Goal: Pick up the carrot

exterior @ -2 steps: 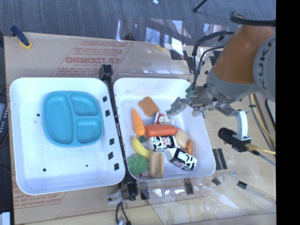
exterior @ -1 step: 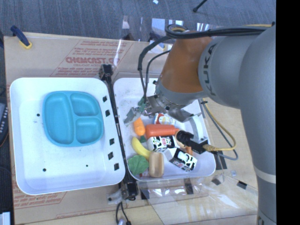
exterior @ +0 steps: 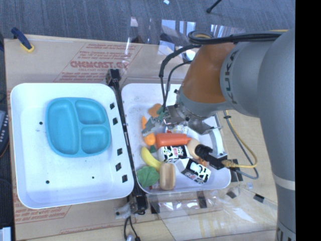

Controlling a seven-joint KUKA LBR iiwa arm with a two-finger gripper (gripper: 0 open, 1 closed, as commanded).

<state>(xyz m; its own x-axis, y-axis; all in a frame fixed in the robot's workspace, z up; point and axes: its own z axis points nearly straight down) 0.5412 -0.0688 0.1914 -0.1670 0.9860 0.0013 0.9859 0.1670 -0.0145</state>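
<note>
An orange carrot (exterior: 172, 139) lies on its side in the middle of the right bin (exterior: 131, 102), among other toy foods. My gripper (exterior: 155, 123) hangs low in that bin, just above and to the left of the carrot's left end. The arm's grey wrist and orange band cover the bin's back right part. The gripper's tips blend into the clutter beneath them.
Around the carrot lie a yellow banana (exterior: 149, 157), a green leafy piece (exterior: 147, 175), a tan bread roll (exterior: 167, 176) and black-and-white items (exterior: 196, 171). The left bin (exterior: 20, 134) holds a blue divided plate (exterior: 78, 125). A black divider (exterior: 119, 114) runs between the bins.
</note>
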